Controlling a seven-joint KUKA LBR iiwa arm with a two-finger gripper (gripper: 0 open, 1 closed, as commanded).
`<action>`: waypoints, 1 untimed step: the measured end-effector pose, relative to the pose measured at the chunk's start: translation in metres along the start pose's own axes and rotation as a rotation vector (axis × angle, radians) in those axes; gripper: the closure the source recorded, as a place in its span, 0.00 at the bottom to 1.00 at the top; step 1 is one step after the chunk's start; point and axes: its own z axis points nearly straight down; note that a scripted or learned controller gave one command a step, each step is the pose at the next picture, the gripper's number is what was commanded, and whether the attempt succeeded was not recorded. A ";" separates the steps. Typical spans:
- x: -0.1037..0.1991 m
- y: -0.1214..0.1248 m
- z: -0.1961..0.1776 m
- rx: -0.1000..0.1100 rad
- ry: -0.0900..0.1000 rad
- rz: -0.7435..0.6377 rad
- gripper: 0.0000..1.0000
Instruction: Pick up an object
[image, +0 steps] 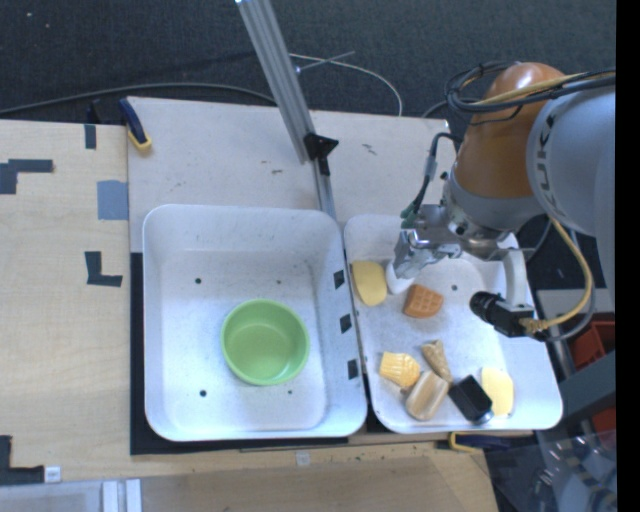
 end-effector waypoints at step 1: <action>0.054 0.018 -0.007 0.000 0.000 0.000 1.00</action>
